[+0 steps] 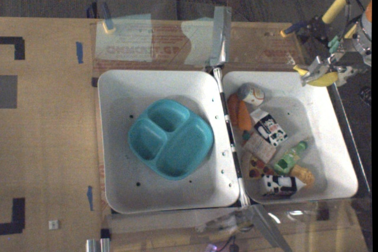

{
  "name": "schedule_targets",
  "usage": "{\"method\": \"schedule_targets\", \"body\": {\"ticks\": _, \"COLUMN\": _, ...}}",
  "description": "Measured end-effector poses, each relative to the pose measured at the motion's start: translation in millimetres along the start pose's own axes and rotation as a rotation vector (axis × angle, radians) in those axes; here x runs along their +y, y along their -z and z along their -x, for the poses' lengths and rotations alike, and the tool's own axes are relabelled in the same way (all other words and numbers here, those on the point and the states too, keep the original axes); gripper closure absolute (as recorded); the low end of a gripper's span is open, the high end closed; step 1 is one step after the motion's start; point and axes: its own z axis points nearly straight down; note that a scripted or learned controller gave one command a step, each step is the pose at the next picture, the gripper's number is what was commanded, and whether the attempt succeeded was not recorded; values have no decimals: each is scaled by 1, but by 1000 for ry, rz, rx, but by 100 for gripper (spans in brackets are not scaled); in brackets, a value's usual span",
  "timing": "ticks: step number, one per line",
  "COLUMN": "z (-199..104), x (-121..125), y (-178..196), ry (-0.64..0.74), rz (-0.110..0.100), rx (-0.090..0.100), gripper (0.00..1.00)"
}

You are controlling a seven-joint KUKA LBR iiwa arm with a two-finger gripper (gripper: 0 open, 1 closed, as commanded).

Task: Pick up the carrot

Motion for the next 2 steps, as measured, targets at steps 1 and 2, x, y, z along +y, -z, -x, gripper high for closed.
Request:
{"method": "schedule_targets", "body": {"ticks": 1, "z": 44, "x": -13, "y": 38, "ry": -151, "rz": 3, "rx": -2, "gripper": 0}}
{"method": "schedule_targets", "body": {"ticks": 2, "z": 31, "x": -75, "y": -87, "ry": -17, "rz": 0, "rx": 1, "gripper": 0}}
